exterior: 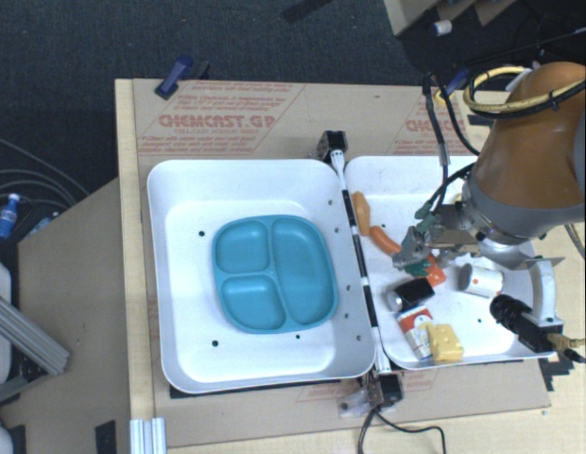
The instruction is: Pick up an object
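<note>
My gripper point(415, 253) hangs low over the left half of the right bin point(399, 176), under the arm's orange band. Several small objects lie around it. An orange carrot-like piece point(361, 212) lies along the bin's left wall, and a second orange piece point(386, 242) sits just left of the gripper. A small orange-red bit point(435, 275) and a black and grey object point(411, 294) lie right below it. A white cylinder point(482, 279) rests to its right. Near the front are a red and white tube point(418, 330) and a yellow block point(447, 344).
The left bin point(180, 329) holds a blue divided plate point(274, 272) in its middle. A black clamp point(332, 144) sits where the bins meet at the back. The arm's bulk covers the right bin's back right part. Cables lie left of the bench.
</note>
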Tool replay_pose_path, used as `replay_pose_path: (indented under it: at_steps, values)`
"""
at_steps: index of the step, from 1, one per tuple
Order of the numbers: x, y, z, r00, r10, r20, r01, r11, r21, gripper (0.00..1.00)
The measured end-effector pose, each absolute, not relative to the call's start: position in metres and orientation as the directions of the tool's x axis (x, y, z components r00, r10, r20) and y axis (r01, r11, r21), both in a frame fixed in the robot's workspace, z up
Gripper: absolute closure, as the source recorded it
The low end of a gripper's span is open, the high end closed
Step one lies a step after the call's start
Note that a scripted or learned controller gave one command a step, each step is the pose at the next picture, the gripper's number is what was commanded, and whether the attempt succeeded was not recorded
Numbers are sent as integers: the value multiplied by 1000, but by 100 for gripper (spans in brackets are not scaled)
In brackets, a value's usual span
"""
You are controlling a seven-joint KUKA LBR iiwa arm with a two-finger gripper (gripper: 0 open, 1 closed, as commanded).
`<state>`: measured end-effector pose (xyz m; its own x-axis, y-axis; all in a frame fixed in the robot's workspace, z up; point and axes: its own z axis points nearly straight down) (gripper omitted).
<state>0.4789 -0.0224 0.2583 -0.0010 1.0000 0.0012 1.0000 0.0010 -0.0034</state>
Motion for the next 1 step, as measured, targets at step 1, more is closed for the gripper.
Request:
replay_pose_path:
  at_steps: [1]
  values:
    - [633,-51,251,0,1000,-1,1000,0,1,100]
